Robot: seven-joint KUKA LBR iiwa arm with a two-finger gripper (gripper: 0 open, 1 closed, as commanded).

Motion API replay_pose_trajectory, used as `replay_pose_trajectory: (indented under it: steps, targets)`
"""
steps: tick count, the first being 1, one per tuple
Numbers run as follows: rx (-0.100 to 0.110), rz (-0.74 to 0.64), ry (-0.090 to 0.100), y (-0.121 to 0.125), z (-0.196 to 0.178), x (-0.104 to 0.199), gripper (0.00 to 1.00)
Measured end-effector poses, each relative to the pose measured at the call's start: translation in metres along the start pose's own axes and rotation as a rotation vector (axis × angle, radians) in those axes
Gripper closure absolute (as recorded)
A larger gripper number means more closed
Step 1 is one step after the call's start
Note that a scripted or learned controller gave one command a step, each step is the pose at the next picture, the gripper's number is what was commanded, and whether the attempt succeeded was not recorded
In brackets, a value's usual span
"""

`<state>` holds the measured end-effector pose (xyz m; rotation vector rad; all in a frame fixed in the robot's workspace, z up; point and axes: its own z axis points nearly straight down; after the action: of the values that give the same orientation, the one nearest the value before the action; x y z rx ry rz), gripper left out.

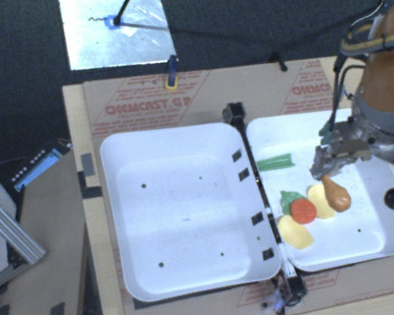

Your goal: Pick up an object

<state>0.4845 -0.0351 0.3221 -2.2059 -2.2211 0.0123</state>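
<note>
**Tool low over the right bin, beside a brown pear-shaped piece**

The desk carries two shallow white bins side by side on a printed cardboard sheet. The left bin has a broad bare floor, walled by its raised rim on all four sides. The right bin is more crowded: its open floor lies mainly along the near edge and the far corner by the cardboard.

A thin green piece lies flat close to the divider between the bins. Nearer the front sits a cluster: a red round piece with a green leafy bit touching it, a yellow piece just in front near the divider, and a pale yellow one behind the red.

The arm reaches in from the right, its orange band above the wrist. The tool hangs over the middle of the right bin. A brown pear-shaped piece stands tilted directly under it, its narrow top meeting the tool's tip, its base against the pale yellow piece. Whether the fingers grip that top or merely touch it cannot be told, nor how far apart they stand.
</note>
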Motion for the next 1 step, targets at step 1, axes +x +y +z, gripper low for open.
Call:
replay_pose_trajectory:
  steps: [1]
  targets:
    - [-0.006,-0.002,-0.001,0.0341,0.1097,0.0562,1.00]
